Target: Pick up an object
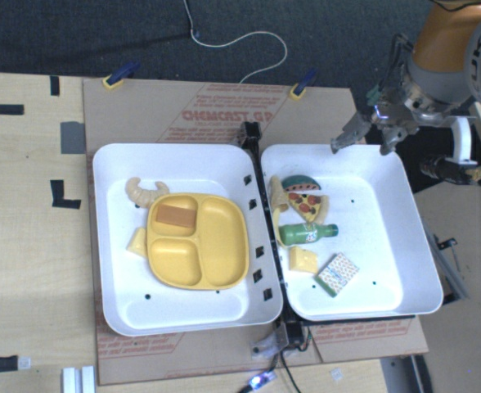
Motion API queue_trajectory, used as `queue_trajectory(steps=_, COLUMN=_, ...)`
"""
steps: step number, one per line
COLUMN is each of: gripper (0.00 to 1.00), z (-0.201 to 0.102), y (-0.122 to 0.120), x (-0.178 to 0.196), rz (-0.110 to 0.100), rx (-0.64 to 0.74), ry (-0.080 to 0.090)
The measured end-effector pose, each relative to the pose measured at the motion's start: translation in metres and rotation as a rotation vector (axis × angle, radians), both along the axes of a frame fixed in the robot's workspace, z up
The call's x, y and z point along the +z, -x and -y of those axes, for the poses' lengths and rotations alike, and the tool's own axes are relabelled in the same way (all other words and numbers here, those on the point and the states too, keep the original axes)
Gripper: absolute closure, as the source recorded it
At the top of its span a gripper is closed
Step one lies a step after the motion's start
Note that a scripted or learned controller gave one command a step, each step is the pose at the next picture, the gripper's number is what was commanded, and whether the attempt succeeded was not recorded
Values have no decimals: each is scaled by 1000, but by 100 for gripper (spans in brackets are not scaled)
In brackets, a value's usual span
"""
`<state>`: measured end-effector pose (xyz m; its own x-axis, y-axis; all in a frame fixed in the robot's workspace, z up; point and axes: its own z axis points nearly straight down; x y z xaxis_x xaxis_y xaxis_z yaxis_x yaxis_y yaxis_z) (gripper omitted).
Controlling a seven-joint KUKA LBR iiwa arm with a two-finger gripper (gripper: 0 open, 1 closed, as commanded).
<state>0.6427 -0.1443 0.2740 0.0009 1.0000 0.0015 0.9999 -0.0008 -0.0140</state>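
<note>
Arm comes in from the right, orange band up top, wrist angled down and left. Pincer (pixel 361 142) hangs over the far rim of the right bin (pixel 388 297), fingers spread apart, nothing between them. Items sit below-left of the pincer, along that bin's left side: pizza slice (pixel 307 204) nearest, green bottle (pixel 307 233) lying on its side under it, yellow cheese wedge (pixel 303 260) next, patterned packet (pixel 337 273) farthest down. Well left of the pincer, the left bin (pixel 114 301) holds a yellow divided plate (pixel 198 241) with a brown block (pixel 175 214) in one section. Cardboard (pixel 224 109) lines the counter under both bins.
</note>
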Motion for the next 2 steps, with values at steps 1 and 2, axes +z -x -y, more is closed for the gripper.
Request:
queue_trajectory(steps=1, gripper=0, z=0, y=-2, x=8, rz=13, rx=2, ry=2)
queue_trajectory(steps=2, gripper=0, z=9, y=-4, x=-48, rz=9, rx=2, ry=3)
